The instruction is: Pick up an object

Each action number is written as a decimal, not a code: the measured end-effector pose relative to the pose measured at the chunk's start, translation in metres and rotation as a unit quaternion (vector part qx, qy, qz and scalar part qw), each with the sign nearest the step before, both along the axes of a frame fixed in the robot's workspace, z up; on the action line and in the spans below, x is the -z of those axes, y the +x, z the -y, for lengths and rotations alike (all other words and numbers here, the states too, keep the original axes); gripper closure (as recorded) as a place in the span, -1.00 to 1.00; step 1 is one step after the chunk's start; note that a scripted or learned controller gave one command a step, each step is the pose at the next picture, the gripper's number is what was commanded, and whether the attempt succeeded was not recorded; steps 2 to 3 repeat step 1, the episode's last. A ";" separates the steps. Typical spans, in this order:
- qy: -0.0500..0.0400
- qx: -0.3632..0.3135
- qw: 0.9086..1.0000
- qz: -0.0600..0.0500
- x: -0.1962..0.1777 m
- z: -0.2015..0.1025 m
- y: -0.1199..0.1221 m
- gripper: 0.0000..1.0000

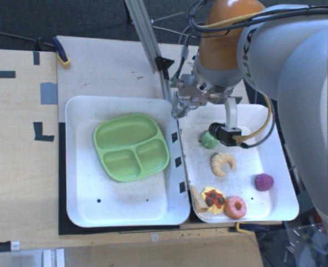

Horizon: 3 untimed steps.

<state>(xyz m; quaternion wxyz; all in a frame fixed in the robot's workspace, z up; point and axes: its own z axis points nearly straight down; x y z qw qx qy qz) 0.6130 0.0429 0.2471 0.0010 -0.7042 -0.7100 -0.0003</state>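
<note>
Right bin (247, 149) — green lump (207, 141), croissant (223, 163), purple ball (264, 181), pizza slice (210, 198), pink donut (234, 207); left bin (80, 166) — green divided plate (132, 147).

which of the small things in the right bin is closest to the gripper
The small green piece, up by the gripper. The croissant, purple piece, pizza slice and donut all lie farther toward the bin's near edge.

Robotics lab: bench (19, 149), two white bins (80, 204), toy food (234, 207).

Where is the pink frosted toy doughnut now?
In the camera view, the pink frosted toy doughnut lies in the right-hand white bin near its front rim, beside the toy pizza slice.
</note>
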 end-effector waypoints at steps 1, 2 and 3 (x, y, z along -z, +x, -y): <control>-0.001 0.001 1.000 -0.001 0.011 -0.052 -0.004 1.00; -0.001 0.001 1.000 -0.001 0.011 -0.052 -0.004 1.00; -0.001 0.001 1.000 -0.001 0.011 -0.052 -0.004 1.00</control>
